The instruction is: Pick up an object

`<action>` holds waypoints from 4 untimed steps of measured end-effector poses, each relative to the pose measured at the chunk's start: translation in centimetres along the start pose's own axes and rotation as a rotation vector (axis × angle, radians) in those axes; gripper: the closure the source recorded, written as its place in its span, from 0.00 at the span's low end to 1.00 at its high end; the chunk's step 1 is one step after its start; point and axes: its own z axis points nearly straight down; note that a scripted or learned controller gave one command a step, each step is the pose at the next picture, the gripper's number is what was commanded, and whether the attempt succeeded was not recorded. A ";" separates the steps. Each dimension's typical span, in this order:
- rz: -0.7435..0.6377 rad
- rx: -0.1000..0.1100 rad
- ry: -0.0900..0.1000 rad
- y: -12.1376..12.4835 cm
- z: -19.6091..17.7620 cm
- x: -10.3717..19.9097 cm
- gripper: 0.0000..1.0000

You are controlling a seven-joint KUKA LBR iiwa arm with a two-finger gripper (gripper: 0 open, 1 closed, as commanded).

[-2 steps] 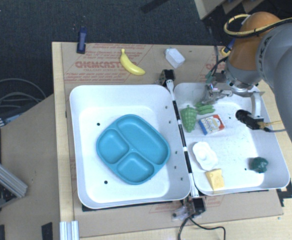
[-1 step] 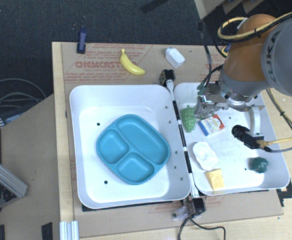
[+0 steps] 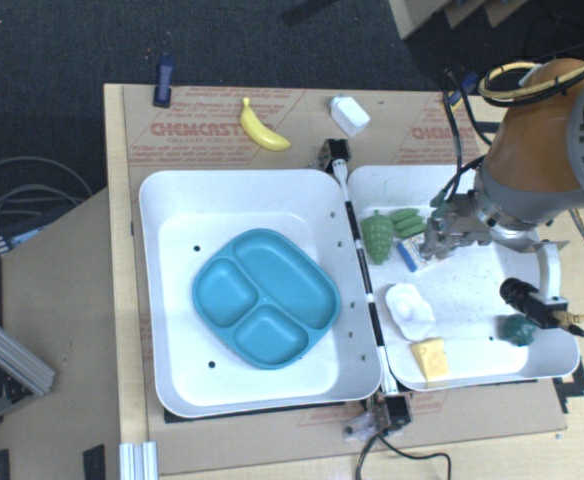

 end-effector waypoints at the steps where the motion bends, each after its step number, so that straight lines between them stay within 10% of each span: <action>1: -0.001 0.000 0.001 0.0 0.0 0.1 0.00; 2: -0.001 -0.001 0.000 0.5 10.0 -3.8 0.00; 3: -0.002 -0.004 -0.001 5.7 8.8 -13.1 0.00; 4: -0.003 -0.004 0.000 11.8 9.9 -4.8 0.00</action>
